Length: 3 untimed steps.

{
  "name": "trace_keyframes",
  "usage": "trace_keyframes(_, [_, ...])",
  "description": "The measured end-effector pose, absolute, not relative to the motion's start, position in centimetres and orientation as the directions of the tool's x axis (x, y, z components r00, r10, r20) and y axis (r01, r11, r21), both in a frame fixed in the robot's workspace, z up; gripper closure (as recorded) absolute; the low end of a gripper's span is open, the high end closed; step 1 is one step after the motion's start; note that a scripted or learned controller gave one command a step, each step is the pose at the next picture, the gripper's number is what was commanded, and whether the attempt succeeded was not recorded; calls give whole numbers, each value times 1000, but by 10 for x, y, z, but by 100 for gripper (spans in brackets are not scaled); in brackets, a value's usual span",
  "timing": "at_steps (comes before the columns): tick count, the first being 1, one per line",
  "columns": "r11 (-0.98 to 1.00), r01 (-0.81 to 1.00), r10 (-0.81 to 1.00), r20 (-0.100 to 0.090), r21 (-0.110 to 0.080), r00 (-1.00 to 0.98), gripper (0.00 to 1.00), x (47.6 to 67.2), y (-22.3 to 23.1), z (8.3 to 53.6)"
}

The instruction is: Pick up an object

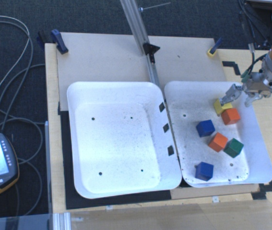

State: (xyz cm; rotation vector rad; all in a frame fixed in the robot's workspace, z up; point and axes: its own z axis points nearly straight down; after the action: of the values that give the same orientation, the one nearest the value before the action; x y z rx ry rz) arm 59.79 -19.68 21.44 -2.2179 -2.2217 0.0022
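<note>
You had the gripper (239,94) hanging over the upper right part of the right bin (255,176), and its two fingers stood apart with nothing between them. Take the yellow block (219,107) as your landmark: it lay just below the left finger (230,94), near it, though whether they touched could not be told. Touching the yellow block on its lower right sat a red-orange block (230,116). Down and to the left of the yellow block, a little apart, was a blue block (205,128). Further below the yellow block an orange block (218,142) and a green block (233,147) sat side by side, touching or nearly so. A second blue block (204,171) lay well below the yellow block, near the bin's lower rim. So your yellow block was hemmed by the red-orange one on one side, with open floor on its left. Far to the left of the yellow block stood the left bin (78,99), and up and to the left of it a metal pole (135,20) slanted across the board.
</note>
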Motion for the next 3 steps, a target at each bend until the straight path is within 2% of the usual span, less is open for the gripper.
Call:
trace_keyframes(1, [3, 1000, 1000, 5, -10, -3, 0, 583, -140, 95])
trace_keyframes(2, [1, 1000, 1000, 2, 1, -1, 100, 586, -143, 111])
trace_keyframes(3, [10, 1000, 1000, 2, 10, -10, 100, 617, -61, 205])
